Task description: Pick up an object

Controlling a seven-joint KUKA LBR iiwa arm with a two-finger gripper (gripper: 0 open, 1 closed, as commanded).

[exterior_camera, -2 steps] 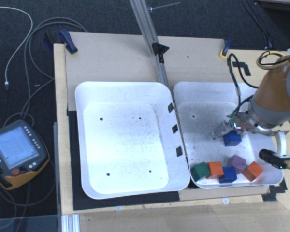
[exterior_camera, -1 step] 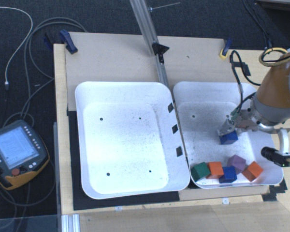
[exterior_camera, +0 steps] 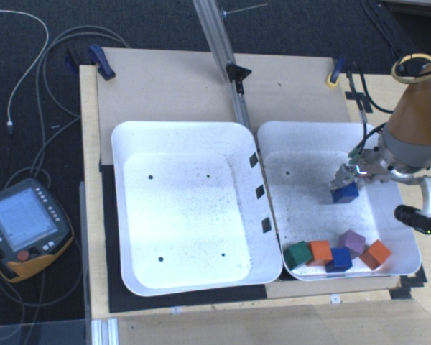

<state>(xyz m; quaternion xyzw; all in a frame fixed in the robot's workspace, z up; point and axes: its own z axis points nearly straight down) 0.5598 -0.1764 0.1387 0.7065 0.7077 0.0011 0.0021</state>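
Note:
My gripper reaches in from the right over the right bin, its grey fingers pointing down and left. A small blue block sits between the fingertips, and the gripper is shut on it above the middle of the bin floor. Several more blocks lie along the bin's near edge: a green block, an orange block, a second blue block, a purple block and another orange block.
The left bin stands beside the right one. A metal pole runs from the top down to the gap between the bins. Black clips line the shared wall. A teach pendant lies on the floor at left.

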